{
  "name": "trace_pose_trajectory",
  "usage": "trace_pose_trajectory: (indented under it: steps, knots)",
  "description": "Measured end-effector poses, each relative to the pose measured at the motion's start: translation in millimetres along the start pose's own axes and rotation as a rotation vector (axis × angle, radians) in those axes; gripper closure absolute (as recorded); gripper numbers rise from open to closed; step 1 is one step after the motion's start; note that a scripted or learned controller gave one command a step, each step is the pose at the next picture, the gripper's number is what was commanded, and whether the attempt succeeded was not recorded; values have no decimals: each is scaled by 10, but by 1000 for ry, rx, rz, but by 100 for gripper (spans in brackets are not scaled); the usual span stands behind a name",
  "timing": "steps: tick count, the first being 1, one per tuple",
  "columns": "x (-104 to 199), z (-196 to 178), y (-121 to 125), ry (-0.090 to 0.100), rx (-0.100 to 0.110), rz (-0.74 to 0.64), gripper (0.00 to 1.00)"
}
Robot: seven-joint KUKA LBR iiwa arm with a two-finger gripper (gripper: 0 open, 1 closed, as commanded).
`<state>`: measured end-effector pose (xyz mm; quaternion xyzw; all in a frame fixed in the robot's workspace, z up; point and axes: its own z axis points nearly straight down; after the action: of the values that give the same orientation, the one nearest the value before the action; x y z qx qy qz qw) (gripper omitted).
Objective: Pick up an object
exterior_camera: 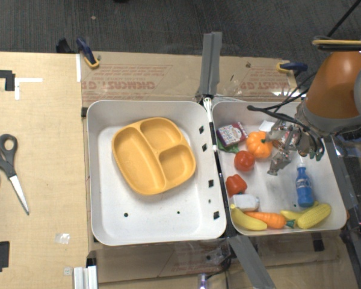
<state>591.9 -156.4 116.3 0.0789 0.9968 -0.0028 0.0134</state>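
Note:
My gripper [281, 155] hangs over the middle of the right bin [334, 167], just right of an orange toy fruit [259, 144] and up-left of a blue bottle [304, 186]. I see nothing held in it. A red tomato [244, 160] and a red pepper [235, 184] lie to its left, with a purple packet [231, 135] at the bin's far left. Along the front wall lie a banana [246, 220], a carrot [269, 220], a corn cob [313, 215] and a small grey-white item [246, 202].
The left bin [102, 191] holds a yellow divided plate [154, 155]. Scissors [9, 167] lie on the bench at the far left. Blue clamps [87, 52] [293, 67] sit at the back edge. Cables trail from the arm's wrist [334, 92].

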Motion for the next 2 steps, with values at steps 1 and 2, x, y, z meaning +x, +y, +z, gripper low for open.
trace_pose_trajectory:
  steps: [1, 2]
  knots:
    - [-304, 90, 590, -9, -2, 55, 0]
    - [-345, 98, 628, -1, -1, 139, 0]
